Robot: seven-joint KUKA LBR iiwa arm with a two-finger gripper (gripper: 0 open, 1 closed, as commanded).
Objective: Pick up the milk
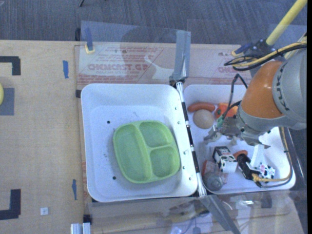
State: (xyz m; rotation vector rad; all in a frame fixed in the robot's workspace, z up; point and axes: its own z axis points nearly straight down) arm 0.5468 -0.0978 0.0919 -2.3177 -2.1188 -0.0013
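On the pale wood-grain worktop (39, 130) two shallow white plastic bins with rounded corners sit side by side, their inner rims touching. The left bin (92, 130) holds a smooth, matte green plate (146, 151), a rounded rectangle split into three compartments and lying flat at a slight tilt to the bin's walls. The right bin (291, 178) is crowded. At its far end lies a glossy orange-red sausage (201, 107), with a beige egg (203, 118) just beside it and a bright orange, carrot-like piece (229, 110) partly hidden under the arm (273, 96). That arm, grey with a rounded orange band, reaches in from the right. Its metallic pincer (222, 134) hangs over the middle of the right bin, and I cannot tell whether it is wide or narrow. The milk (224, 159) is a small boxy carton, white with black cow-like patches. It lies in the right bin near the pincer, on the side towards the bin's near end; nothing shows it being gripped. A dull grey metal can (213, 181) lies close to the carton at the near end, and a small red piece (240, 154) sits just beside the carton. Behind the bins lies brown cardboard (122, 65) with red lettering, crossed by a strip of grey tape (181, 57).
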